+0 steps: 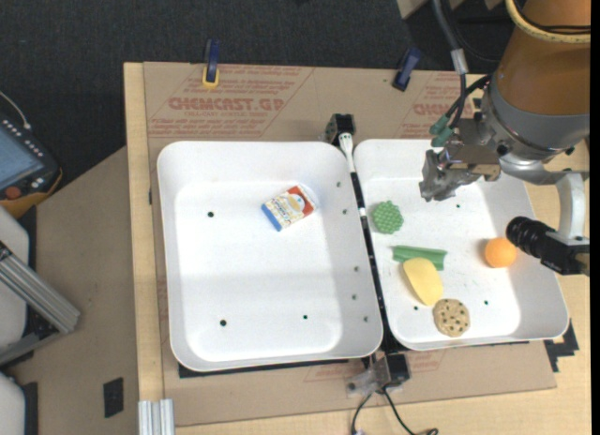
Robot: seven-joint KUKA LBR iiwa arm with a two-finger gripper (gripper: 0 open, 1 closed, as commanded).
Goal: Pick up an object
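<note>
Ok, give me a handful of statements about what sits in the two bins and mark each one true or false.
1. The small carton lies alone in the left bin. True.
2. The orange ball sits in the left bin. False: it is in the right bin.
3. The cookie lies near the right bin's front edge. True.
4. The gripper is above the left bin. False: it is above the right bin.

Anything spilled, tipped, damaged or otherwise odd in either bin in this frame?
Nothing stands out. The small carton lies alone in the left bin. In the right bin, the green ball, green and yellow corn piece, cookie and orange ball lie apart and intact. The gripper hangs above them.
</note>
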